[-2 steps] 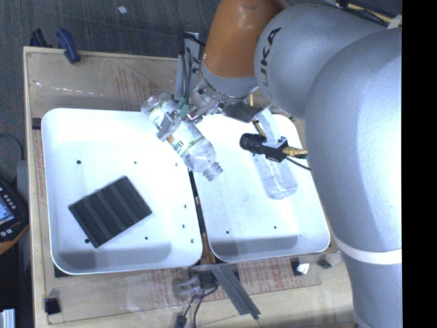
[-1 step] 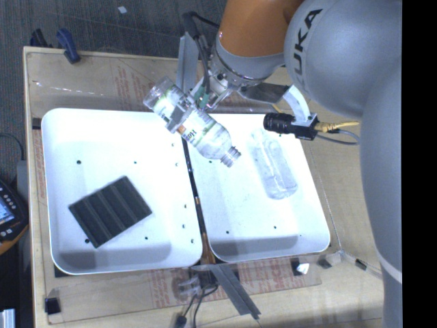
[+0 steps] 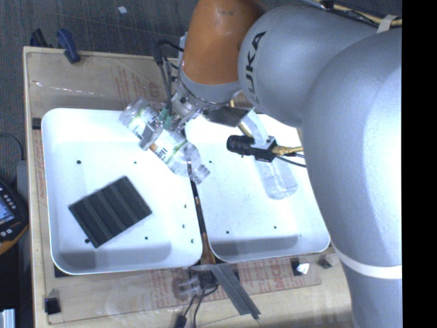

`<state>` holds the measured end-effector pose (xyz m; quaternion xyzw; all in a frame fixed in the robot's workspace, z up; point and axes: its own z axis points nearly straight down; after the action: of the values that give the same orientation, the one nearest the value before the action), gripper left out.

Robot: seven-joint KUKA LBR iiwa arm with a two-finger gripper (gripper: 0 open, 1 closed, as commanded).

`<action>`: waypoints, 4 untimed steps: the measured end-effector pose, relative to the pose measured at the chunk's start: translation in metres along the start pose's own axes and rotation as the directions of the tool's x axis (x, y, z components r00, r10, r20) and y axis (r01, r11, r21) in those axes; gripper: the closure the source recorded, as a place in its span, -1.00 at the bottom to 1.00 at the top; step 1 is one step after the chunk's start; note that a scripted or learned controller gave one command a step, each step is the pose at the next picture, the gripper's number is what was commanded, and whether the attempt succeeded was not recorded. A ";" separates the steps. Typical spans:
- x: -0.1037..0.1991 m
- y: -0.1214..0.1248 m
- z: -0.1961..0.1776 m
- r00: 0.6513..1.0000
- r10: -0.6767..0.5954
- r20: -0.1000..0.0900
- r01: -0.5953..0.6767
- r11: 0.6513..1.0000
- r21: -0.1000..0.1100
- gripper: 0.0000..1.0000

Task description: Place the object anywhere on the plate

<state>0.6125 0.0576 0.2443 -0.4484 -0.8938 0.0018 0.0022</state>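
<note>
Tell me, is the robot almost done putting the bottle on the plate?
Halfway. Done: the tool grips the clear plastic bottle. In hand: it hangs over the left white bin. Left: setting it on the black ribbed rectangular plate, lower down.

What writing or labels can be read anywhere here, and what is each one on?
"KUKA": dark letters on the grey robot arm, partly cut off by its curve.
Label on the clear plastic bottle: printed, too small and blurred to read.
Faint reddish print on the bench board: too faded to read.
</note>
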 end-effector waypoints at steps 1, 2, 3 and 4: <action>-0.045 -0.020 -0.016 1.000 0.026 0.002 -0.026 1.000 -0.003 1.00; -0.039 -0.025 -0.008 0.991 0.132 0.000 -0.132 0.991 -0.001 1.00; -0.036 -0.040 0.002 0.980 0.201 -0.001 -0.201 0.980 0.001 1.00; 0.032 -0.108 -0.020 0.980 0.197 0.001 -0.197 0.980 -0.003 1.00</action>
<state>0.5067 0.0190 0.2648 -0.5345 -0.8451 0.0007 0.0007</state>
